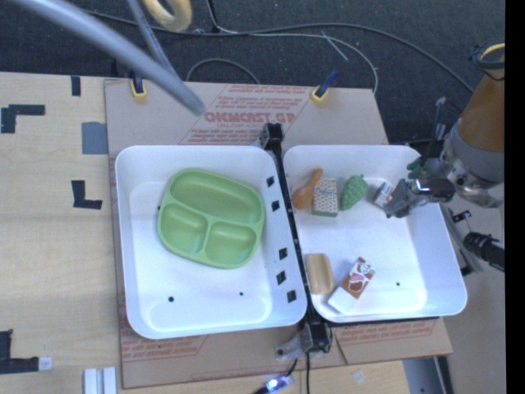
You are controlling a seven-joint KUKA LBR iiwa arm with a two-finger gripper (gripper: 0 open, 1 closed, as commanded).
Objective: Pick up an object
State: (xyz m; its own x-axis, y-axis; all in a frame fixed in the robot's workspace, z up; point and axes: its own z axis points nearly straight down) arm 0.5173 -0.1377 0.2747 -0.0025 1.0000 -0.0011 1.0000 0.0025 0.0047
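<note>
The right bin (426, 302) holds several small objects. An orange wooden spoon (307, 190), a pale speckled block (326, 196) and a green ridged toy (353, 191) lie along its far side. A tan bread-like piece (318, 272) and a red-and-white carton (353, 281) lie near its front. My gripper (400, 199) hangs low over the bin's right part, at the end of the grey arm with the orange band (486, 117). A small grey-and-white object (382, 192) sits just left of the gripper's tip; whether they touch is unclear.
The left bin (139, 302) holds a green divided plate (211, 217). A black divider with clips (281, 220) runs between the bins. A grey tube (107, 35) crosses the upper left, above the bench.
</note>
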